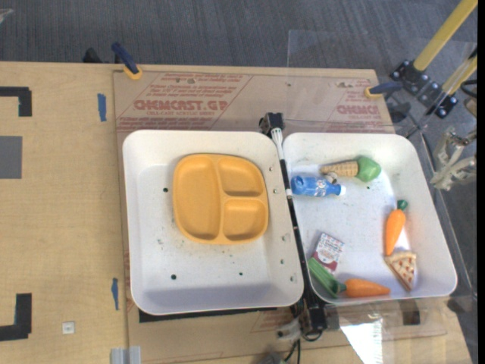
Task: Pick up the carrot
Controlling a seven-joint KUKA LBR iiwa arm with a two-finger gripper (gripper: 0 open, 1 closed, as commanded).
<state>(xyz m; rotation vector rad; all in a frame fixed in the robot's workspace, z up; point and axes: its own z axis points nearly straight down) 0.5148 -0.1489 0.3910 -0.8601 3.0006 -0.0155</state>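
Carrot [394,231] in the right bin [356,218], close to the right wall, lying lengthwise with the green top toward the far side and the tip just beside a pizza slice [402,268], perhaps touching it. Second carrot [367,287] along the near wall, crosswise, green leaves [326,277] pointing toward the left bin [151,241].

Best to commit to one: probably the first, with bare floor on its left side. Come straight down over the thick middle, jaws set across the narrow width. Keep clear of the wall on the right and of the pizza slice at the tip. Close firmly before lifting; likely slippery and tapered, so avoid the thin end.

Further out: a small red-and-white packet [328,249], a blue bottle [314,186] and an ice-cream cone [350,168], all well apart from the first carrot. Yellow divided plate [221,198] in the left bin.

State of the hand, released or clenched: cannot tell. Hard to say which carrot is meant, or whether carrot tip and pizza slice actually touch. Near rim of the right bin partly glared.
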